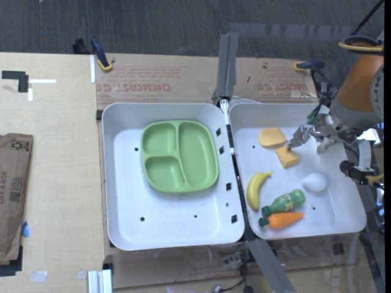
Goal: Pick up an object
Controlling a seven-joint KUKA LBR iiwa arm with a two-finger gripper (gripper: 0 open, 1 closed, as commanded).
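The gripper (303,137) sits in the upper part of the right bin (348,224), at the right of the frame, with its fingers spread apart and nothing between them. Its tips point down and to the left, toward two yellow-orange pieces that look like toy cheese or bread: a rounded slice (271,137) and, just below and right of it, a blocky wedge (287,157). The wedge is the nearest thing to the fingertips and looks like the object being approached.

To do this step well, the fingers should straddle the wedge across its narrower sides and go low enough that the pads meet its flanks, not its top edge. The rounded slice lies close by on the upper left, so a finger coming down on that side could catch it and push both pieces; centring on the wedge and keeping the fingers clear of the slice would help. The bin's floor is shallow, so the descent should stop before the tips press into it.

Other candidates lie lower in the same bin: a white egg (314,182) near the centre right, a banana (256,188) by the bin's left wall, and a green bottle (285,201) touching a carrot (285,220) near the lower edge. The left bin (122,224) holds a green divided plate (179,156), well apart from the arm.
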